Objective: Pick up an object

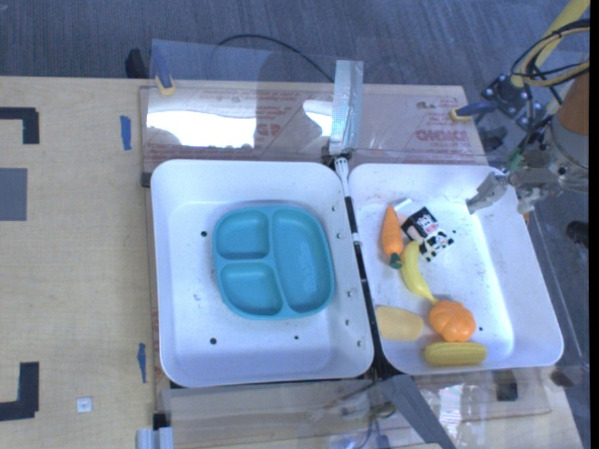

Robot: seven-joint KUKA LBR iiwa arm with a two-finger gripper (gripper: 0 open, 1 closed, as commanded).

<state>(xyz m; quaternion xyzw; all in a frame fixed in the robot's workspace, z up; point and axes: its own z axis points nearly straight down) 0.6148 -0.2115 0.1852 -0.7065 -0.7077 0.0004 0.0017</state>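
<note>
A: Bright, even light from above; the two shallow white plastic bins [178, 279] read almost overexposed.

B: Strong glare on the clear plastic sheet [234, 124] at the upper middle of the frame, a white streak.

A: Shadows are soft and short, lying close under the teal divided plate [274, 260].

B: Slightly soft overall; the grey arm [566, 110] at the upper right edge looks blurred.

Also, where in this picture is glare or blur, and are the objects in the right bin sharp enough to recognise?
In the camera view, glare sits on the clear panel behind the left bin, washing out its left part. The toys in the right bin are soft but readable: carrot, banana, orange. The gripper at the right bin's far corner is too blurred to read.
</note>
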